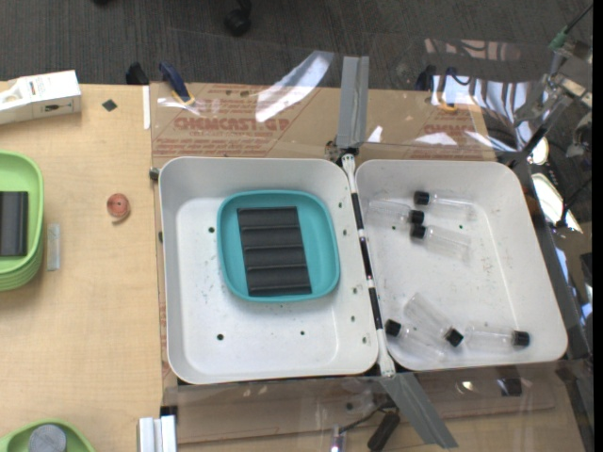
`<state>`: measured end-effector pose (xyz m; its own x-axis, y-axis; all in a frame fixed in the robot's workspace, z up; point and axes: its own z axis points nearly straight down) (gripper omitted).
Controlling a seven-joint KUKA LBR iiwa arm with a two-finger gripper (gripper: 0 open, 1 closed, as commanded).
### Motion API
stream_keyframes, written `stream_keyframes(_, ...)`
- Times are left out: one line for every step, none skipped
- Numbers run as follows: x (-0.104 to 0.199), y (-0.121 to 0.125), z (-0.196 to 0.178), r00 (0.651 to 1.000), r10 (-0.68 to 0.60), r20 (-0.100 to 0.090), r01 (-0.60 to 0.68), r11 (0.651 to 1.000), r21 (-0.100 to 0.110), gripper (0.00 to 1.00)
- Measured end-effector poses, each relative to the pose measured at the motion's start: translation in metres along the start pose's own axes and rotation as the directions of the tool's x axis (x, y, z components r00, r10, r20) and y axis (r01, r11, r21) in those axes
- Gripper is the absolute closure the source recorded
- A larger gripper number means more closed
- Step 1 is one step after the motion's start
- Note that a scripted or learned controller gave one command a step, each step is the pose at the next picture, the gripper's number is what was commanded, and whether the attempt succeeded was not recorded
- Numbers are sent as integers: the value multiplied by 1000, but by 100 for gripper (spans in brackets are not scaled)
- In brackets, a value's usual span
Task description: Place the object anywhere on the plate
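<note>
1. Block (273, 250) of black, ribbed material, with four rounded ridges running across it, lies flat on the teal plate (231, 252). We see it near the plate's middle, its long side running from the far rim toward the near rim.
2. The plate, a rounded square with a raised lip, sits in the left bin (188, 328), nearer that bin's far wall than its near wall.
3. We cannot tell whether the claw is open or closed, nor how the arm is posed.
4. In the right bin (509, 224) we count six black caps on clear vials. Three lie close together toward the far side (415, 217) and three are strung along the near wall (453, 337). The clear bodies are hard to make out against the white floor.
5. A grey bar (353, 102) runs back from the seam between the two bins, over a clear sheet with red lettering (236, 121).
6. On the wooden bench to the left we see a stack of green bowls (28, 172) cut off by the edge, a small pink disc (117, 205) and a white box (38, 95) at the far side.
7. Nothing rests on top of the block, and the plate's rim around it is bare.
8. Chair casters (236, 22) stand on the grey carpet beyond the bench.
</note>
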<state>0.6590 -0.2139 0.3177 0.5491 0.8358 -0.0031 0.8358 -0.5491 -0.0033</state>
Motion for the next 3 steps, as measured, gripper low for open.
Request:
stream_keyframes(-1,0,-3,997,74,-1,-74,997,0,0)
stream_keyframes(-3,-3,11,991,132,-1,-132,991,1,0)
stream_keyframes(-4,-11,10,978,208,-1,-208,978,2,0)
